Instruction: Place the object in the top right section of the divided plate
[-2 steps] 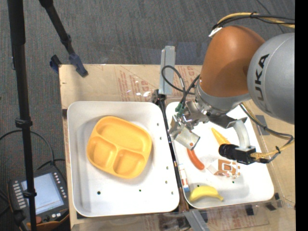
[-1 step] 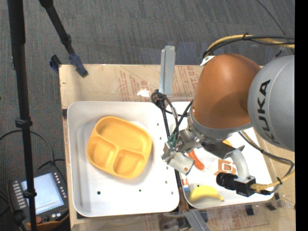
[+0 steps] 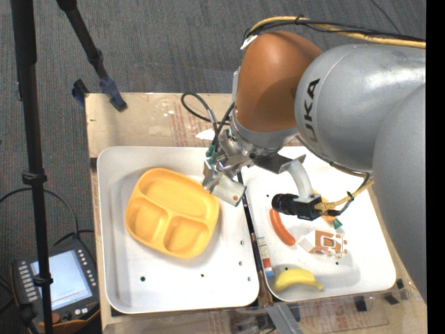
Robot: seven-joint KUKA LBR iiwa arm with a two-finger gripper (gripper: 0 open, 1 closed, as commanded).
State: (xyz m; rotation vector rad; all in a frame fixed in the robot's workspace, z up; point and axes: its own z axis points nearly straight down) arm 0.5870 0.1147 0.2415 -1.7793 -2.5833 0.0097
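the hand (image 3: 221, 179) is seen at the yellow divided plate's (image 3: 172, 212) two o'clock rim, over the left bin (image 3: 118, 284). nothing is seen between its parts, and whether it is wide or narrow cannot be told. the object is judged to be a toy among those in the right bin (image 3: 379, 256): an orange sausage (image 3: 281, 227) at center, a banana (image 3: 297, 279) at six o'clock. both are judged light, stiff, smooth plastic, best taken across the narrow middle.
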